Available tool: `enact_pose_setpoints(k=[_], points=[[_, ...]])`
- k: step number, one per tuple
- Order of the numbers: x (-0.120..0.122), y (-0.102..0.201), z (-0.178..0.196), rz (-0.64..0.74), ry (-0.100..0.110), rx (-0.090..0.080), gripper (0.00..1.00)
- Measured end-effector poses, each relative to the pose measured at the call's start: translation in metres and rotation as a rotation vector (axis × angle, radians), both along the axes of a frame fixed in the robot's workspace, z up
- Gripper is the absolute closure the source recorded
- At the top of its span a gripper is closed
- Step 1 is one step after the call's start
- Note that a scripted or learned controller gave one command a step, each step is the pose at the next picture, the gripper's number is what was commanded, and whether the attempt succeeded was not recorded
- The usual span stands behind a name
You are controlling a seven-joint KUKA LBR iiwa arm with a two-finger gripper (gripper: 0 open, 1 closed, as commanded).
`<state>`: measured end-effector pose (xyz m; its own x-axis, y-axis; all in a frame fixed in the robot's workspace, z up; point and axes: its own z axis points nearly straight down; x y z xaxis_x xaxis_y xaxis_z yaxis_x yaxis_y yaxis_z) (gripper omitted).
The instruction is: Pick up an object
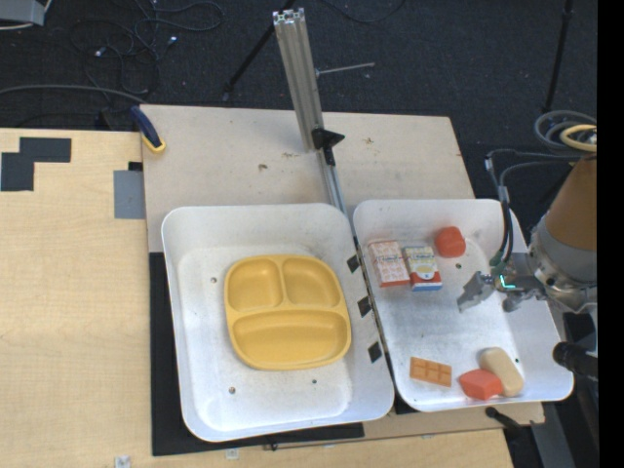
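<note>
My gripper (494, 294) hangs over the right side of the right bin (546, 383), open, with nothing between its fingers. Below it the bin's white floor is bare. To its left lie two small cartons, one pink and white (388, 262) and one with a blue base (422, 267). A red block (449, 241) sits up and to the left of the gripper. Toward the front edge lie an orange wafer (431, 370), a red wedge (481, 385) and a beige roll (501, 370) touching the wedge.
The left bin (195, 359) holds a yellow divided plate (288, 311). A metal post (300, 76) rises behind the bins. The grey arm with its orange band (575, 217) comes in from the right, above the right bin's edge.
</note>
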<state>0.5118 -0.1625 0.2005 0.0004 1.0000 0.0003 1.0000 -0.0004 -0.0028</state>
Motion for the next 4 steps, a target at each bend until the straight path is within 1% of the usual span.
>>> enact_pose_setpoints(k=[1, 2, 3, 4], points=[[0.000, 0.000, 0.000, 0.000, -0.001, 0.000, 0.00], [0.002, 0.010, -0.059, 0.001, 0.006, 0.003, 0.00], [0.003, 0.010, -0.109, -0.001, -0.002, 0.002, 0.00], [0.004, 0.010, -0.096, -0.004, -0.005, 0.005, 1.00]])
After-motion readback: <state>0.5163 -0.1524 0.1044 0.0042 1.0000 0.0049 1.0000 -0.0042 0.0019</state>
